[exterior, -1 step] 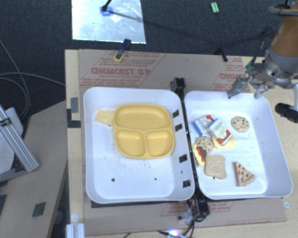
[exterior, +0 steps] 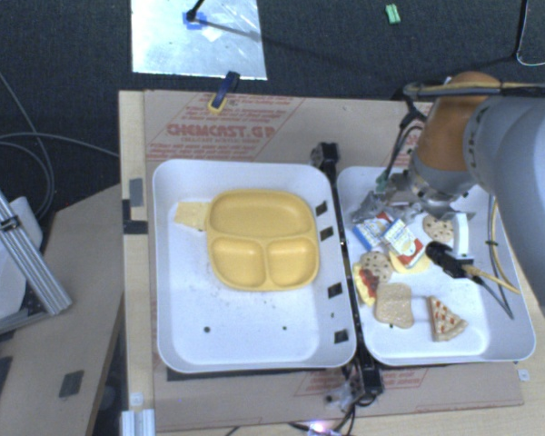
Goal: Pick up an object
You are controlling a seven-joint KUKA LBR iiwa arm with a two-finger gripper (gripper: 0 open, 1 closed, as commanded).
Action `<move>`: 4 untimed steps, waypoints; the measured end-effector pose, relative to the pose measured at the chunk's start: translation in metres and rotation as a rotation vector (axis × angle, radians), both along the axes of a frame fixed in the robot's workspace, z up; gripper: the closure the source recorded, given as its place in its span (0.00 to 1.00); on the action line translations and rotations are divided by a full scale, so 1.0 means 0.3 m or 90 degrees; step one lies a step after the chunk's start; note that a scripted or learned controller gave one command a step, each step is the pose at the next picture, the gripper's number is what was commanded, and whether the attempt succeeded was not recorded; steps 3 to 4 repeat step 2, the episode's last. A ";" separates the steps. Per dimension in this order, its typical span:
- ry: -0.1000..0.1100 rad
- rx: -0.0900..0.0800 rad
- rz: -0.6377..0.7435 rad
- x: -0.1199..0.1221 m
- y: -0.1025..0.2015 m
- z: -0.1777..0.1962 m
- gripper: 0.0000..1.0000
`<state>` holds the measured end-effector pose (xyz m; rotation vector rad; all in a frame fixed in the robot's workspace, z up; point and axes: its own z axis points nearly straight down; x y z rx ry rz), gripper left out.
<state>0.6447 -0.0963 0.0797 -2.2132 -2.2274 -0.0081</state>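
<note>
Gripper [exterior: 379, 205] low in right bin [exterior: 509, 334], food [exterior: 395, 271] beside

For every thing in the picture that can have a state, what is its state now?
Yellow tray: upright in the left bin, its compartments bare.
Bread slice: lying flat in the right bin.
Pizza slice: lying flat, apart from the bread.
Gripper: low over the right bin's far end.
</note>
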 end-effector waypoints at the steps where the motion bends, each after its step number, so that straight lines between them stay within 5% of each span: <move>1: -0.002 -0.003 0.000 0.086 0.051 0.020 0.00; 2: -0.003 -0.003 0.001 0.086 0.047 0.057 1.00; 4: -0.003 -0.003 0.001 0.086 0.047 0.057 1.00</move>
